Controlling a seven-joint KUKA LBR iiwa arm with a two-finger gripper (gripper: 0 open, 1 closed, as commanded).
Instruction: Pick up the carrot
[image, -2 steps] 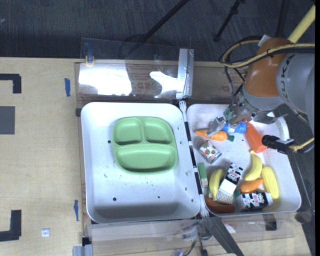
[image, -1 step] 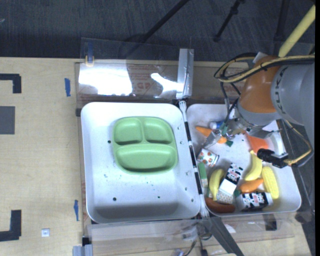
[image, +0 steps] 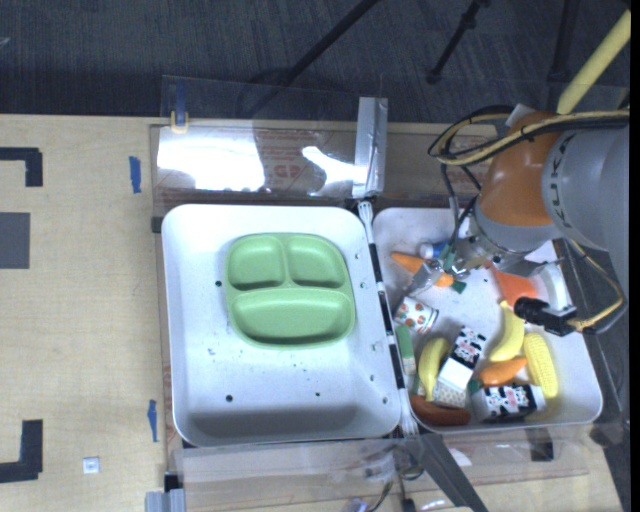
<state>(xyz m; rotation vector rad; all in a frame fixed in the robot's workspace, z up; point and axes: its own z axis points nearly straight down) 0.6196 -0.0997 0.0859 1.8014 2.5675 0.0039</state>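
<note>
The carrot (image: 408, 262) lies in the right bin (image: 590, 400), in that bin's upper left part, close to the divider between the two bins. It is a small orange piece, tapered, with its narrow end toward the left. Right of the carrot, and almost touching it, is the gripper (image: 447, 268), reaching down from the grey arm (image: 590, 190) with its orange band (image: 515, 185). Whether its fingers are parted or closed cannot be told from this angle, and nothing can be seen clamped between them.

Below the carrot sits a small round cup or can with a printed label (image: 417, 316). Further below the carrot is a banana (image: 432, 365), and beside that a white block (image: 455, 377) and a black-and-white cow-patterned piece (image: 467, 349). A second banana (image: 512, 337) and a yellow corn cob (image: 541, 362) lie to the lower right of the carrot, with another cow-patterned piece (image: 510, 399) under them. An orange-red item (image: 517, 288) rests right of the carrot, past the gripper. A dark red item (image: 440, 412) sits at the bin's bottom rim, well below the carrot.

Left of the carrot, across the divider, the left bin (image: 200, 400) holds a green divided plate (image: 290, 287) with three compartments.
</note>
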